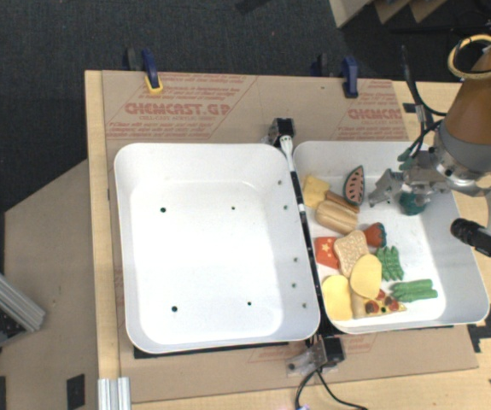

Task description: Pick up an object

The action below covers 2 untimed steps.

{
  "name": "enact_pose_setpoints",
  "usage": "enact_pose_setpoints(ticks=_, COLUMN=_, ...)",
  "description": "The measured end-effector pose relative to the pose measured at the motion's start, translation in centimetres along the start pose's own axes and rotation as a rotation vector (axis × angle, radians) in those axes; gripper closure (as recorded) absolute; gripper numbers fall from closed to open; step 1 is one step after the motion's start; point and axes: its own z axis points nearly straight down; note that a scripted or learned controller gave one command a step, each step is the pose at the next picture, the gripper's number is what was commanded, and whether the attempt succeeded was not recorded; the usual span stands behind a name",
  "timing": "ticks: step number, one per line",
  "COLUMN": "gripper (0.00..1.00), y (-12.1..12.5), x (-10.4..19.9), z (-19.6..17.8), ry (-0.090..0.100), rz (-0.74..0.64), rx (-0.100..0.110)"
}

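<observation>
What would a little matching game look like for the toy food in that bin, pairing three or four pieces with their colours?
Things:
1. watermelon slice
2. bread slice
3. green beans
4. hot dog bun

Descriptions:
A. speckled light brown, square-ish
B. long green pods at the right bin's near edge
C. red with dark seeds and a green rind
D. plain tan, elongated roll

Pairs: 1-C, 2-A, 3-B, 4-D

A robotics lab, plainly. Protective-papered board [228, 109] clamped to a bench with blue clamps [151, 71]; aluminium framing [6, 293] and loose cables [326, 387] alongside.
</observation>
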Motion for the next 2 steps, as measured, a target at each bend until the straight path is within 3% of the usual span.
enact_pose_setpoints(ticks=1, gripper=0.00, y=3.6, x=6.6, z=5.8, ry=0.002, rz=-0.005, rx=-0.001)
enact_pose_setpoints(ticks=2, gripper=0.00, y=8.0, x=5.8, z=7.1, ry=-0.002, rz=-0.001, rx=0.000)
